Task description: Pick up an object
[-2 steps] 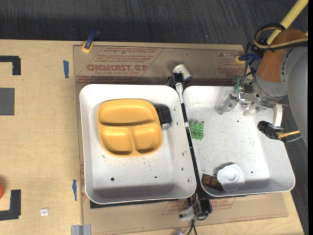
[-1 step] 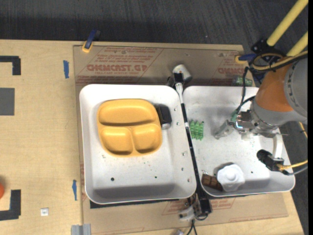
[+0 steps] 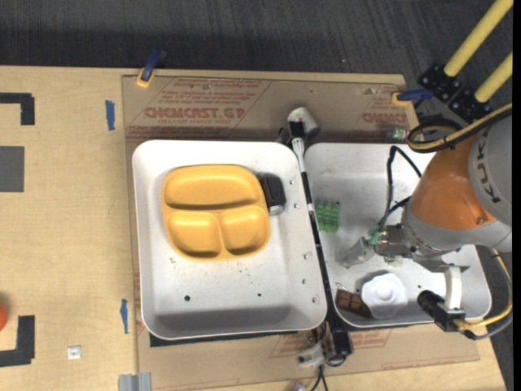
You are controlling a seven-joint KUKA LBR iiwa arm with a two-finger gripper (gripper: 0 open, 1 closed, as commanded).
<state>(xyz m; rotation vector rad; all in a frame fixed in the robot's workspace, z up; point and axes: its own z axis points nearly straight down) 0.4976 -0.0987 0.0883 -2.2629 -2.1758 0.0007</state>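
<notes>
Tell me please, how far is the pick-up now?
Done: the arm has reached over the right bin. In hand: nothing visibly gripped. Left: grasp and lift an object; the green piece, white item and brown item lie there, the yellow tray in the left bin.

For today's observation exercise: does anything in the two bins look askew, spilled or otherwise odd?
Mildly. The yellow divided tray lies upside down in the left bin, tilted askew, its edge against a small black object. Dark specks dot the bin floor below it. The right bin's items look merely scattered.
</notes>
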